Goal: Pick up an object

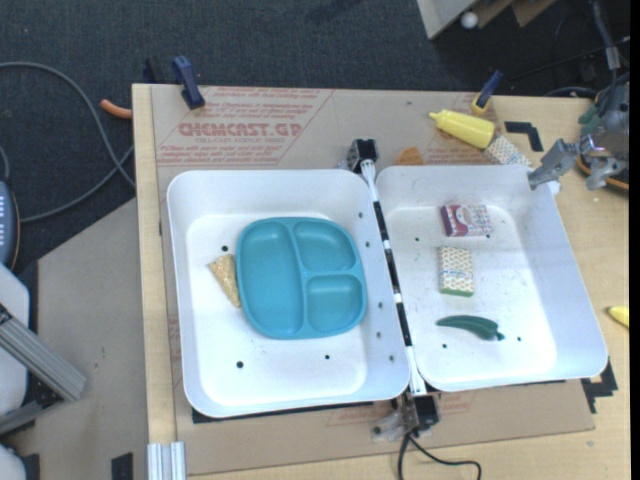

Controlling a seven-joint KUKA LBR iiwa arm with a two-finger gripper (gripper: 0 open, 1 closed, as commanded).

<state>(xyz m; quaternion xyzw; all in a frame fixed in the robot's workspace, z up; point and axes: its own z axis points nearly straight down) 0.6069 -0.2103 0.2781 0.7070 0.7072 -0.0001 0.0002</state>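
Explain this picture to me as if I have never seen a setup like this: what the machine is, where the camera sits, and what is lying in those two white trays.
This is one camera fixed above a workbench, looking down at a slant. The bench is a sheet of board bearing two shallow white bins side by side.

The left bin holds a teal divided plate, with a tan, speckled piece partly tucked under its left edge.

The right bin holds three small things in a column: a dark red and white packet, a pale patterned block, and a dark green pepper-shaped object. A yellow bottle-like object lies on the board behind this bin.

The machine is a robot arm reaching in from the right. Its metal gripper sits at the right bin's far corner, above the rim. It holds nothing that I can see.
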